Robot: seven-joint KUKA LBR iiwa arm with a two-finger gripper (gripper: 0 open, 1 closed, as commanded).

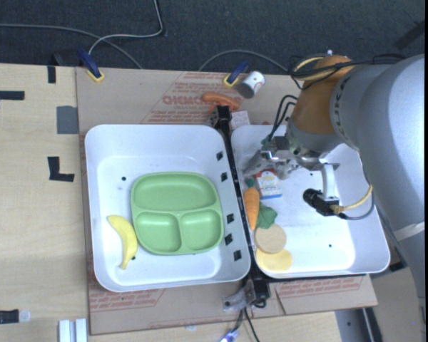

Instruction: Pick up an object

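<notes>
the arm [371, 112] reached in from the right over the right bin [342, 251], w/ the tool [274, 164] down near the bin's upper left, just above a small white-and-red packet [269, 184]. couldn't tell if the tool was apart or together; its tips were lost in clutter. nothing visibly clamped in it. just below the packet, along the bin's left wall, lay a carrot [251, 206], then a green piece [266, 216], a tan round disc [270, 239] and a yellow slice [276, 261] at the front corner. the left bin [103, 148] held a green divided plate [177, 212] in the middle and a banana [124, 239] beside its lower left, apart from the plate. both bins sat side by side on a cardboard sheet [189, 102] on the counter [28, 191].
</notes>
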